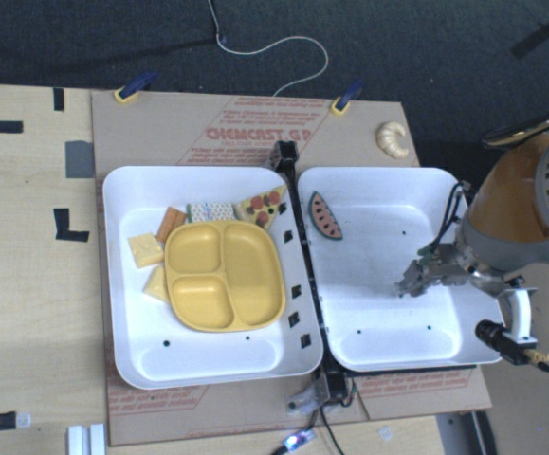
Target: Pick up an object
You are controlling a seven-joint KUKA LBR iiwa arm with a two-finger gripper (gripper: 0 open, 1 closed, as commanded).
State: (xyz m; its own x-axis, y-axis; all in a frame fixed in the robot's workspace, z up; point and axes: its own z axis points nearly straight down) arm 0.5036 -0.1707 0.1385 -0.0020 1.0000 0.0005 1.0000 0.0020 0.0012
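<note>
A watermelon slice toy [326, 216] lies near the upper left corner of the right bin [388, 344]. My gripper [414, 282] hangs low over the right part of that bin, well to the right of and below the slice, with no object seen between its fingers. In the left bin [127, 349] a yellow divided plate [225, 275] lies flat. Around its upper left edge sit a pizza slice toy [263, 205], a brown cracker [170, 223], a pale cheese piece [145, 250] and a patterned piece [210, 212].
The grey arm with its orange band [511, 207] enters from the right over the right bin's edge. A cream croissant toy [394, 139] rests on the cardboard beyond the bins. A white cable [274, 50] loops at the back. Black clips join the bins at the divider [298, 254].
</note>
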